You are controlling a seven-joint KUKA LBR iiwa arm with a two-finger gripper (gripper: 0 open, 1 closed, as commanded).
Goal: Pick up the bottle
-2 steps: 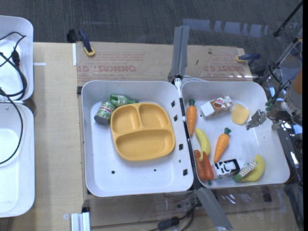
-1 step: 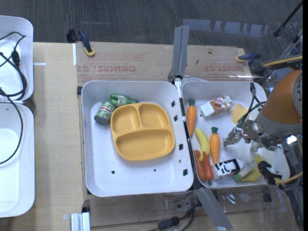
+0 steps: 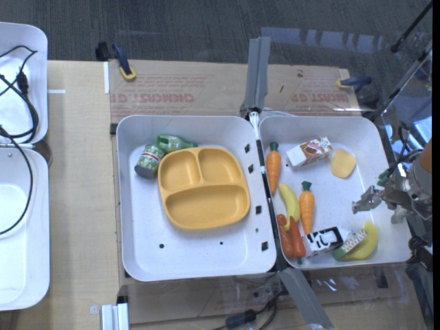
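Note:
The bottle (image 3: 155,155) is green with a grey end and a printed label. It lies on its side in the back left corner of the left bin (image 3: 130,205), touching the edge of a yellow divided plate (image 3: 203,187). My gripper (image 3: 377,196) hangs over the right side of the right bin (image 3: 368,133), just above a banana (image 3: 366,242) and far to the right of the bottle. Nothing can be seen held in it.
The right bin holds two carrots (image 3: 273,167) (image 3: 306,206), a second banana (image 3: 289,201), red peppers (image 3: 291,238), a small carton (image 3: 309,152), a yellow cheese slice (image 3: 343,163) and a black-and-white box (image 3: 323,239). A grey divider (image 3: 258,81) rises between the bins.

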